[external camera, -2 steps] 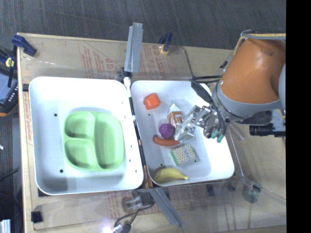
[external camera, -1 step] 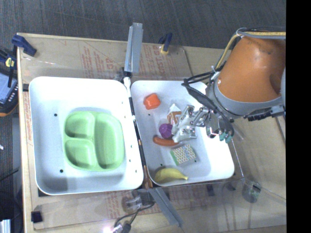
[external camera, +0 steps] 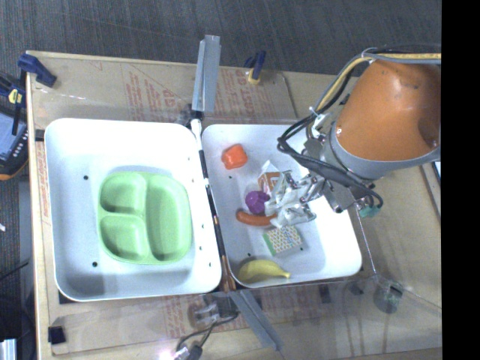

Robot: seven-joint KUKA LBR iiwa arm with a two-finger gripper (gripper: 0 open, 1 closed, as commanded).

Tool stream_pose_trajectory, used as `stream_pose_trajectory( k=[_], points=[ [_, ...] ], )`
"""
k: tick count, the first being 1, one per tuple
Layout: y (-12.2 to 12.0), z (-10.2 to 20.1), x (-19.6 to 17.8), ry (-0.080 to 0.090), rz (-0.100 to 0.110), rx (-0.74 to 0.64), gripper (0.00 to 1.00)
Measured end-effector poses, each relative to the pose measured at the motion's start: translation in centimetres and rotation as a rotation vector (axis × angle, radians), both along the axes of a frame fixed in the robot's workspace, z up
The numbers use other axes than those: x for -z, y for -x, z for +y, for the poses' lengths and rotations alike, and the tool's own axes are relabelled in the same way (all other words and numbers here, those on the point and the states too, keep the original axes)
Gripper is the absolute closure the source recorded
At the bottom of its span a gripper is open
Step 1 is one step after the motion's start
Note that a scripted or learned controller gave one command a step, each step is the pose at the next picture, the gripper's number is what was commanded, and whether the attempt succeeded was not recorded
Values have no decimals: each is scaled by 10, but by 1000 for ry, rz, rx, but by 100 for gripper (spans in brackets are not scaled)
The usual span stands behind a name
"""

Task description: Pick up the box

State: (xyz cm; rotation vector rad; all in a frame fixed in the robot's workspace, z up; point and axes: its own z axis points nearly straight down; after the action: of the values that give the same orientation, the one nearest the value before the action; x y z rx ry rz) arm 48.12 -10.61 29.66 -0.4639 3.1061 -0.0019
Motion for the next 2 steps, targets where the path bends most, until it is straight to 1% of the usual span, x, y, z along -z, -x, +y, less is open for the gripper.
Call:
stream_pose_trajectory(
  k=[1, 2],
  points=[
    [-33, -63, -1, 1, -3, -168, 100],
    [-21, -26, 31, 0, 1, -374, 100]
  ],
)
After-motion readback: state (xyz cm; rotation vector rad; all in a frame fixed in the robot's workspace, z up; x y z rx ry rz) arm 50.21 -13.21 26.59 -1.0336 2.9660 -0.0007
